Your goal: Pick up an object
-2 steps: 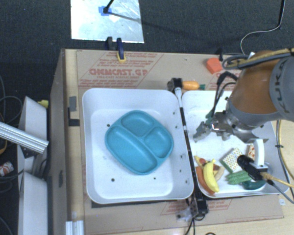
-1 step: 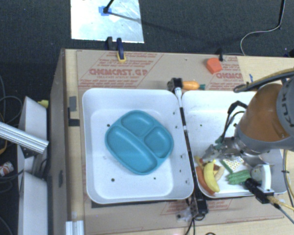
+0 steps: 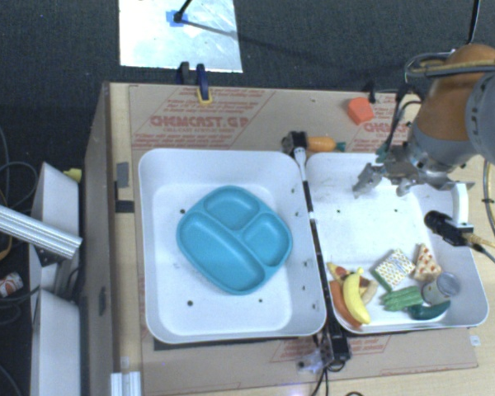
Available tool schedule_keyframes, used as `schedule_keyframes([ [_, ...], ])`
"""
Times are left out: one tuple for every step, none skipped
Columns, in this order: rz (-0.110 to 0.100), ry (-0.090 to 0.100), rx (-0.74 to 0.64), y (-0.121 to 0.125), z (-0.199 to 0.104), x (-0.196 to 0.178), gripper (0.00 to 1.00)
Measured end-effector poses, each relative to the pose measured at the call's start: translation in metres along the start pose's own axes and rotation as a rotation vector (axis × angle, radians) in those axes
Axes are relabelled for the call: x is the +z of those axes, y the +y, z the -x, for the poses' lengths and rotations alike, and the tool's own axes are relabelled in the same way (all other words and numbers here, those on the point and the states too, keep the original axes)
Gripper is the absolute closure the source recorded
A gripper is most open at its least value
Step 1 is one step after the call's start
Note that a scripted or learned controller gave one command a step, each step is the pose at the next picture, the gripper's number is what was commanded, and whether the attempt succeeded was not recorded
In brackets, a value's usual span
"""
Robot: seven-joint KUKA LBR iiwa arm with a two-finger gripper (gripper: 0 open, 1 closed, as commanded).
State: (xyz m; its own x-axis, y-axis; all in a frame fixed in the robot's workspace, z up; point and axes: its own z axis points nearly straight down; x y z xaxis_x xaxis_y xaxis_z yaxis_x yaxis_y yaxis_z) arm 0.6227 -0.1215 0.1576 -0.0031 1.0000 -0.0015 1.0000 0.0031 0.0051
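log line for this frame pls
gripper open, holding nothing | over right bin far end | toys piled near corner | blue plate in left bin

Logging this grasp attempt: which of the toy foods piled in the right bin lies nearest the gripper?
The checkered cracker, topmost in the pile at the bin's near right corner, lies closest to the gripper; banana and green vegetables sit lower.
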Motion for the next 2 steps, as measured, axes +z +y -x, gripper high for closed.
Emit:
schedule_keyframes([
  [-0.005,0.002,-0.001,0.045,-0.030,0.074,0.00],
  [0.001,0.000,-0.004,0.047,-0.030,0.062,1.00],
])
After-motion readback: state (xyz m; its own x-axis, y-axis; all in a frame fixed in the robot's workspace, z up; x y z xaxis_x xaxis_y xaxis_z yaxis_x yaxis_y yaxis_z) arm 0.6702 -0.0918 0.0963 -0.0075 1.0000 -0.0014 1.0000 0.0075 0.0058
